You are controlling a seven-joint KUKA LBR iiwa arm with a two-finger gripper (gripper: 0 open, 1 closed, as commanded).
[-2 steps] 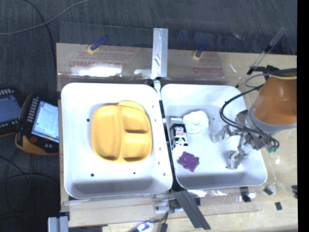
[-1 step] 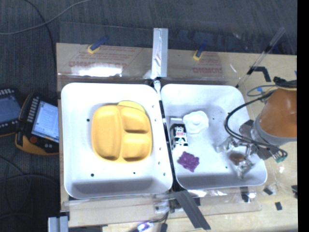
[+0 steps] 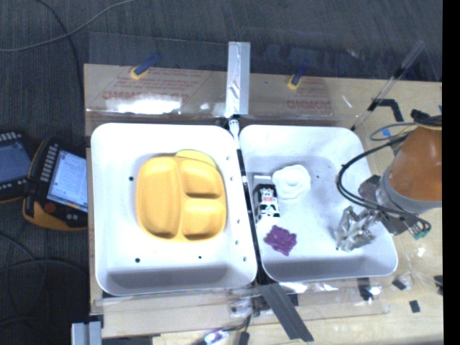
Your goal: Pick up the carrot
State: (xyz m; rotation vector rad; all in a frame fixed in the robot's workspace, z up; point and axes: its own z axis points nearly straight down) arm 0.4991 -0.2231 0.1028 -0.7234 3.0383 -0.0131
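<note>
Oddly, no carrot is plain to my eye in either bin. Right bin holds a white lidded cup, a small black-and-white cow-patterned carton and a purple bunch of toy grapes. Left bin holds a yellow sectioned tray.

Gripper sits low at the right bin's near-right corner; metal fingers are a tangle from this slant, so I cannot tell whether they are spread or pressed together, nor whether anything sits between them.

Judgement: the carrot may lie under the gripper or behind the arm's orange band, which is cut off at the right. Good practice would be to lift clear, confirm the carrot's position, then descend straight over its middle, fingers across its narrow width.
</note>
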